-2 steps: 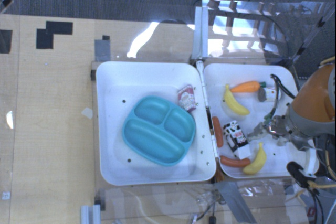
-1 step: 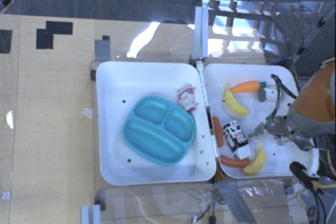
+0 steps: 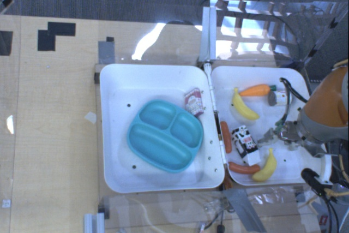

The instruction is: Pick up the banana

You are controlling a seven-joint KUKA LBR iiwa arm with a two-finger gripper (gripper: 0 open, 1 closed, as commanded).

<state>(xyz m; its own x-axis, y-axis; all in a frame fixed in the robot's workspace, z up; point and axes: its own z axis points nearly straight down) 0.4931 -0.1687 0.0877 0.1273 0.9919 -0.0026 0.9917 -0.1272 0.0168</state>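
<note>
Nothing lifted yet; two bananas point(image 3: 244, 107) point(image 3: 265, 167) lie in the right bin point(image 3: 297, 76); gripper point(image 3: 272, 135) hovers between them at frame right, its state unclear.

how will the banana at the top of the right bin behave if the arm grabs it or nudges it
The upper banana looks smooth and glossy, so it may slip between hard fingers. Its curved shape suggests that it would pivot or rock rather than roll far when pushed. It lies apart from the carrot, so a nudge probably won't jam it at once.
</note>
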